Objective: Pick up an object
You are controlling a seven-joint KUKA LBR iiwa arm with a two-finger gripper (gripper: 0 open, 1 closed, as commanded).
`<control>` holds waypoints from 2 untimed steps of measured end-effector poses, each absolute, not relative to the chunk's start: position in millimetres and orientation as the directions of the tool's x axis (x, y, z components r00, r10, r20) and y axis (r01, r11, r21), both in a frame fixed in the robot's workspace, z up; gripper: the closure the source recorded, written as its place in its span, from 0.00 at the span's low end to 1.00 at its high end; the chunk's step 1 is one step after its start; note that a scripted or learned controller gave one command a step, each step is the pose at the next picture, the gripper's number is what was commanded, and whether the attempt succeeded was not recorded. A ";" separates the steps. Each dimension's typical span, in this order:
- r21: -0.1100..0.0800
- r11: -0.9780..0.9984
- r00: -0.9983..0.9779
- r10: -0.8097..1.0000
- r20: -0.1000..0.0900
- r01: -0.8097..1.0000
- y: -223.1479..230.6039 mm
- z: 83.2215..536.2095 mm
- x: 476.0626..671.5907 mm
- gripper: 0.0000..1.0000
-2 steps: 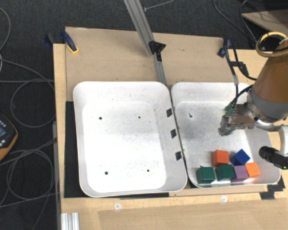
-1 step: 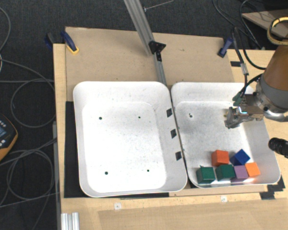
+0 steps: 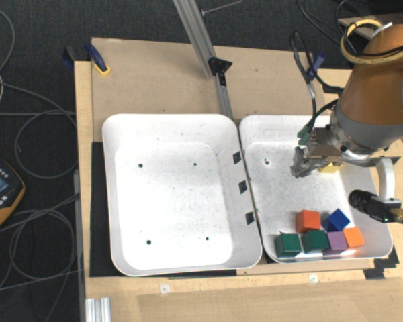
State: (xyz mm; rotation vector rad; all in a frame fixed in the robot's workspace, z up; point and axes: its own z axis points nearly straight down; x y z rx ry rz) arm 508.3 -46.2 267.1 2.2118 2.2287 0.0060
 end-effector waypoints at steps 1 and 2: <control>-0.003 0.007 -0.007 1.000 0.003 1.000 11.6 254.1 502.2 1.00; -0.002 0.005 -0.005 1.000 0.002 1.000 56.4 240.2 513.6 1.00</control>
